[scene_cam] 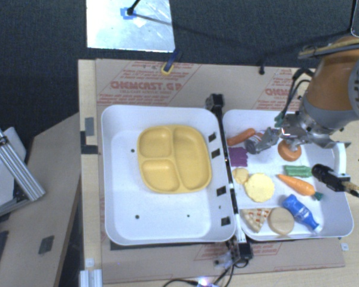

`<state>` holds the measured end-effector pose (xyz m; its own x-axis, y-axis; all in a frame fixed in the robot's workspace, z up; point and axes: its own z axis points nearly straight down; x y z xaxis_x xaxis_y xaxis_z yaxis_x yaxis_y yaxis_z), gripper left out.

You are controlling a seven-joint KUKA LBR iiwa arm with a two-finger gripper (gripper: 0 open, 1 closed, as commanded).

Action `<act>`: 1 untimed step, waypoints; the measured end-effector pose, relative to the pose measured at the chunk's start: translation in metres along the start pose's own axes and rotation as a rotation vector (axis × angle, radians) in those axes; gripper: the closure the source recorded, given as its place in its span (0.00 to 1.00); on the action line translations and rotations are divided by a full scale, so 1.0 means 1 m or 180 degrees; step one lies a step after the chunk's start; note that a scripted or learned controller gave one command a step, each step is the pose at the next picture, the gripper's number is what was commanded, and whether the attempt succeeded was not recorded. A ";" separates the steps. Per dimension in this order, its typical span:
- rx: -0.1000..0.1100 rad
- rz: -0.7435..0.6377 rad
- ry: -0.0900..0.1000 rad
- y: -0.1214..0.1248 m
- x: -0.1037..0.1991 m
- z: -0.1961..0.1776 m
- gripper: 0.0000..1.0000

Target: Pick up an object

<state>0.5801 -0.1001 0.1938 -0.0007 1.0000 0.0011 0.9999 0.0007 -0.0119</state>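
Observation:
My gripper (pixel 261 143) hangs low over the back part of the right bin (pixel 347 217), reaching in from the right. It sits just right of an orange-red sausage (pixel 242 137) and above a purple piece (pixel 237 156). An orange round piece (pixel 289 152) lies just to its right, partly under the wrist. Nothing is visibly lifted. Further forward in the bin lie a green piece (pixel 298 170), a carrot (pixel 297 184), a yellow disc (pixel 259 187), a small yellow round (pixel 241 175), a blue bottle (pixel 301 212), a pizza slice (pixel 255 219) and a beige cookie (pixel 281 221).
The left bin (pixel 116 178) holds a yellow divided plate (pixel 173 158). A black-clipped divider (pixel 222 160) separates the two bins. A black part with a cable (pixel 330 177) sticks out near the right bin's right wall. Cardboard (pixel 149 82) lies under the bins.

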 end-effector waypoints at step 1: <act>-0.0042 -0.0006 -0.0005 0.003 0.000 -0.007 0.00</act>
<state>0.5831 -0.1001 0.2007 -0.0026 1.0000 -0.0003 1.0000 0.0026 0.0014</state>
